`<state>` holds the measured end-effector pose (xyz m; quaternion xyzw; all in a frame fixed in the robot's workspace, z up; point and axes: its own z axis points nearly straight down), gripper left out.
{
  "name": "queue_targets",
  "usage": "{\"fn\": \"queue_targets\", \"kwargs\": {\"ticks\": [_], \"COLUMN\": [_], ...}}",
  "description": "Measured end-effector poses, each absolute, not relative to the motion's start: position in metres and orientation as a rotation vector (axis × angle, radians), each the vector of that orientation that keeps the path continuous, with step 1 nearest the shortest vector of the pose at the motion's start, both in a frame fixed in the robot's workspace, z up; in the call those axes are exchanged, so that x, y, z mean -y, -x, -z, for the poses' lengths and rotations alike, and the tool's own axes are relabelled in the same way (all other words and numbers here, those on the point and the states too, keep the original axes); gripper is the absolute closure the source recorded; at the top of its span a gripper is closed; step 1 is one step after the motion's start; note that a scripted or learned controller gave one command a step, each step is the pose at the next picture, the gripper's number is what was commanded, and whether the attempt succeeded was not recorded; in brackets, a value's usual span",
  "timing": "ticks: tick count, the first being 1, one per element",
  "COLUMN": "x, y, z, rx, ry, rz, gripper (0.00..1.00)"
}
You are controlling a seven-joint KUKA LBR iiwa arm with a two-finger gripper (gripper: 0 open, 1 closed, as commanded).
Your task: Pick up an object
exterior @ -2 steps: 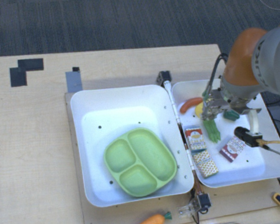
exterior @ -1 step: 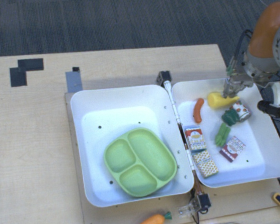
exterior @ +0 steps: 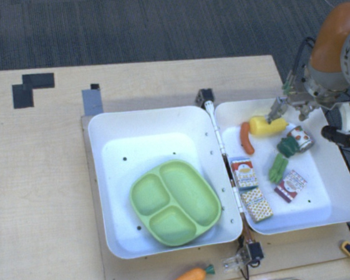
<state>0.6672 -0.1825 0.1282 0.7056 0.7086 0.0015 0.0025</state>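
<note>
The end effector (exterior: 290, 105) hovers over the far edge of the right bin (exterior: 343, 211), just beside the yellow toy (exterior: 266, 126); whether it is open or closed I cannot tell. That toy lies near the bin's back wall, beside the orange sausage (exterior: 246, 138). It looks like light, stiff, smooth plastic, likely slippery, so a hold across its narrow middle seems best. The green pepper (exterior: 287, 147) and small can (exterior: 300, 138) crowd its near side; the back wall leaves little room beyond, while the bin's centre is freer.
</note>
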Motion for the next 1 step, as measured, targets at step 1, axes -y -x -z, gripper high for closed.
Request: {"fn": "queue_targets", "kwargs": {"ticks": [1], "x": [0.1502], "y": [-0.6178], "z": [-0.0852], "rx": [-2.222], "ry": [-2.217], "rz": [-0.004], "gripper": [0.00]}}
